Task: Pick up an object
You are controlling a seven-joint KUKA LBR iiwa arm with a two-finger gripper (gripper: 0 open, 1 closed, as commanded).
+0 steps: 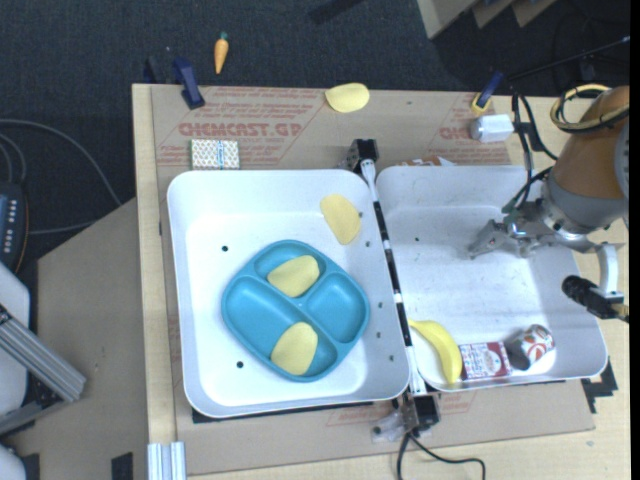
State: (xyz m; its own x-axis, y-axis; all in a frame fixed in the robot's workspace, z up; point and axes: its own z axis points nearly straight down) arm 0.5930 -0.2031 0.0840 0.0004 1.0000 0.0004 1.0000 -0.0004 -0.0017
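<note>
While my gripper (487, 240) hovers over bare floor in the right bin (450, 183), fingers apart, I'd shift it toward the banana (441, 349) at the near wall, descending squarely.

Two white bins, left (190, 268) and right (440, 193), on a tan bench (150, 268) printed with red lettering. Blue divided tray (345, 308) holding two pale yellow pieces (294, 275) (295, 348); a third yellow piece (341, 218) on the white floor. Yellow banana (441, 348). Red-and-white can (529, 346) and red-and-white packet (482, 360). Arm (590, 168) grey, orange-banded.
</note>
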